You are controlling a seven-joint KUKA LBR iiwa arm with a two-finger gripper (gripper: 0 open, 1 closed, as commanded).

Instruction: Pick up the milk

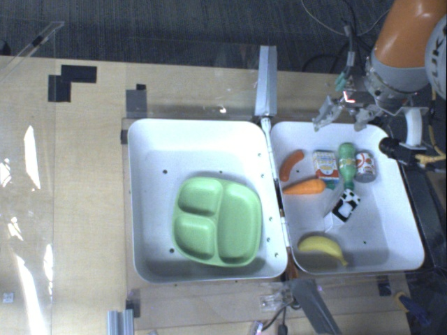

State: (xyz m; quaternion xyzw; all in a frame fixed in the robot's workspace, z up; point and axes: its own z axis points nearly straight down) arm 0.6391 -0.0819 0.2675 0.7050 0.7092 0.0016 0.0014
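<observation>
- banana point(322, 248): nearest the camera in the right bin point(391, 246), lying towards its near rim, just nearer than the milk.
- milk point(346, 205): small black-and-white cow-patterned carton, lying tilted on the floor of the right bin. taken as landmark.
- handling judgement: the milk looks light and probably a stiff toy; smooth faces may slip. grip across the two flat sides at mid-body, jaws square to the tilt.
- carrot point(304, 187): just beyond the milk, towards the green tray point(218, 220), which sits in the left bin point(150, 187).
- green bottle point(347, 162), can point(364, 166) and small carton point(325, 165): clustered just beyond the milk, close enough to foul a wide approach.
- sausage point(292, 162): beyond the carrot.
- gripper point(343, 114): well beyond the milk, over the far rim of the right bin; fingers spread apart, nothing between them.
</observation>
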